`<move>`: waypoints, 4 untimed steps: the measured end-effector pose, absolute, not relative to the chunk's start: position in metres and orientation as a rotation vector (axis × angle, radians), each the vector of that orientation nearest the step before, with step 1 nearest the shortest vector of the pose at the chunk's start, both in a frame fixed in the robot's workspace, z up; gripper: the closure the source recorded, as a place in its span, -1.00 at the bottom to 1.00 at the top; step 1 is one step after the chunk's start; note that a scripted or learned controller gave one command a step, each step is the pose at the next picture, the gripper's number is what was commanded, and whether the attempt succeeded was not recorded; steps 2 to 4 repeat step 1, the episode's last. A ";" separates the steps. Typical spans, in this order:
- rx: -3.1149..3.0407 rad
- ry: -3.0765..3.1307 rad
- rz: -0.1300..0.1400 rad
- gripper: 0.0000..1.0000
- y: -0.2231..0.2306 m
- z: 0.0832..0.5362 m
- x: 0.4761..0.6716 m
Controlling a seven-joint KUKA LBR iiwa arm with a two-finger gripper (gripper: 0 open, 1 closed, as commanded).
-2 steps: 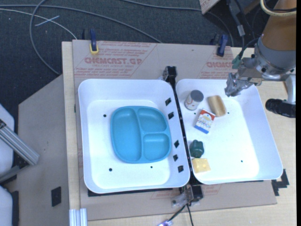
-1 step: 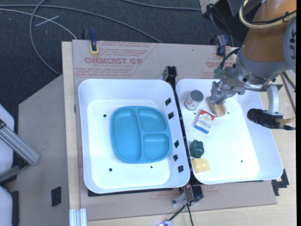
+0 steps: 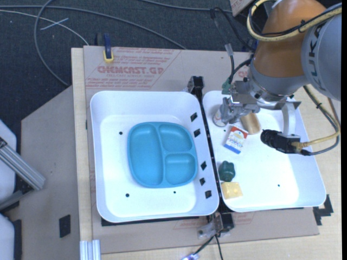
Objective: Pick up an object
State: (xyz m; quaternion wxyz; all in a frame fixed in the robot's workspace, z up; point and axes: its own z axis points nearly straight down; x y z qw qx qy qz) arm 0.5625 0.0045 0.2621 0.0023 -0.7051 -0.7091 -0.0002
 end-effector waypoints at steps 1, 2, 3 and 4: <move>-2.211 -2.225 0.000 1.00 0.057 0.263 0.543; -2.211 -2.225 0.000 1.00 0.057 0.263 0.543; -2.211 -2.225 0.000 1.00 0.057 0.263 0.543; -2.211 -2.225 0.000 1.00 0.057 0.263 0.543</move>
